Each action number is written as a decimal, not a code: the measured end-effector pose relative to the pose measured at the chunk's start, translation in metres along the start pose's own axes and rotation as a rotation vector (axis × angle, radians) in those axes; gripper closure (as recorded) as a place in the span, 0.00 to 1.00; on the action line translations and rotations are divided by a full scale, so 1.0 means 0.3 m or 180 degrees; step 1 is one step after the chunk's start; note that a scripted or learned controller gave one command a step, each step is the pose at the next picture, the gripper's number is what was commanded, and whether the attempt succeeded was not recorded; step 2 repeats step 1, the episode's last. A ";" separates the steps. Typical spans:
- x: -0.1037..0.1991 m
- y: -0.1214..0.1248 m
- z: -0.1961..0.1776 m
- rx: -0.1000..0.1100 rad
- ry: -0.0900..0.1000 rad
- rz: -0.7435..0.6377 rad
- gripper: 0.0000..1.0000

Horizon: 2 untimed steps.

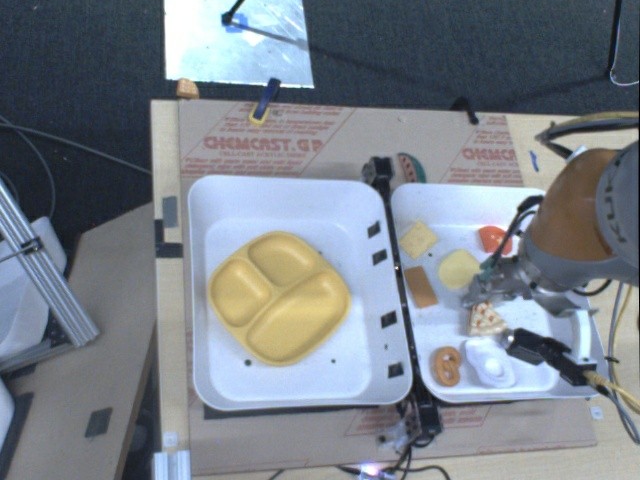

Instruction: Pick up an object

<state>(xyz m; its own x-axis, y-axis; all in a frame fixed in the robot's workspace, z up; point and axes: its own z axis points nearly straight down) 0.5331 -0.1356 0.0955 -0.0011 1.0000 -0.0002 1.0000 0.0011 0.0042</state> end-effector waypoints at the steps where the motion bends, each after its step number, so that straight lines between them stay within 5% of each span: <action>1: 0.274 0.005 -0.405 -0.0028 0.0008 -0.0038 1.00; 2: 0.274 0.005 -0.405 -0.0028 0.0008 -0.0038 1.00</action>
